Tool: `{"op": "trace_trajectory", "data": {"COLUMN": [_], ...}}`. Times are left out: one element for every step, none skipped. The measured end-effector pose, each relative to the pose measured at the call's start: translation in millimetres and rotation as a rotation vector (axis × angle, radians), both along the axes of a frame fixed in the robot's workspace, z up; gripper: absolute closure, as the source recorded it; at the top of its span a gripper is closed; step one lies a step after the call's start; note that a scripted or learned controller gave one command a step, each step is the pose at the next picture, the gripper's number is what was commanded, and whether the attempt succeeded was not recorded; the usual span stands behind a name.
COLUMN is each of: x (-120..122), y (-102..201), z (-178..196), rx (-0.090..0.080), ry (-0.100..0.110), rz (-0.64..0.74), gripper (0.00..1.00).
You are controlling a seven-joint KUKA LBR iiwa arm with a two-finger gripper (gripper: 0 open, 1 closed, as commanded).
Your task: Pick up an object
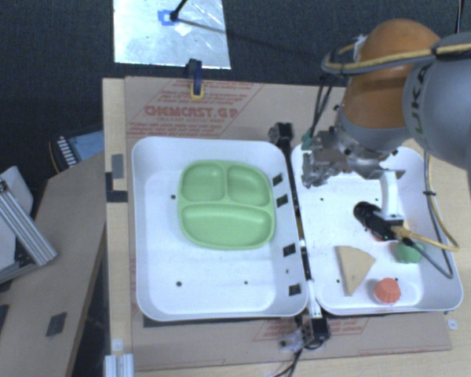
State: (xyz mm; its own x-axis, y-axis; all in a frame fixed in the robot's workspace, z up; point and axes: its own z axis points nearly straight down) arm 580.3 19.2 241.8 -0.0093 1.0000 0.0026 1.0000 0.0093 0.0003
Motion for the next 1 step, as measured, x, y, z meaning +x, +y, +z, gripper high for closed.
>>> {"op": "trace_trajectory", "data": {"x": [-21.9], "y": [58.5], "z": [-11.2], "rx": [0.000], "ry": [0.001], "rz": [0.001], "gripper": [1.00]}}
